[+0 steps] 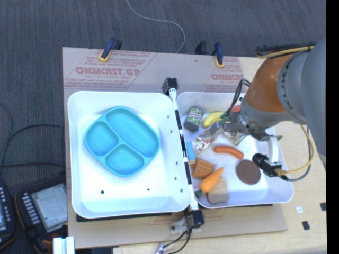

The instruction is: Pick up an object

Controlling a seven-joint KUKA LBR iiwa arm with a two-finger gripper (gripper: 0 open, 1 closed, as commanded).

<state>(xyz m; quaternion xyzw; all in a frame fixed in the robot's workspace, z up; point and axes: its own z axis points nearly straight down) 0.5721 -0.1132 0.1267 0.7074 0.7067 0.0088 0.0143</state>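
The right bin (275, 194) holds several toy foods. A yellow banana (212, 118) lies next to a green and white ball (194, 114) at the back. A red sausage (228, 151) lies mid-bin, with a brown round cookie (248, 172) to its right. A waffle (202, 169), a carrot (211, 180) and a bread piece (217, 193) sit near the front left. My gripper (231, 129) is low in this bin, just right of the banana and just behind the sausage. A crumpled silvery wrapper (203, 140) lies left of it.
The left bin (79, 194) carries a blue three-part plate (122, 140). A black and white divider (180, 142) runs between the bins. The grey arm with its orange band (267, 91) hangs over the right bin's back right. A cable (296, 171) loops by the right rim.
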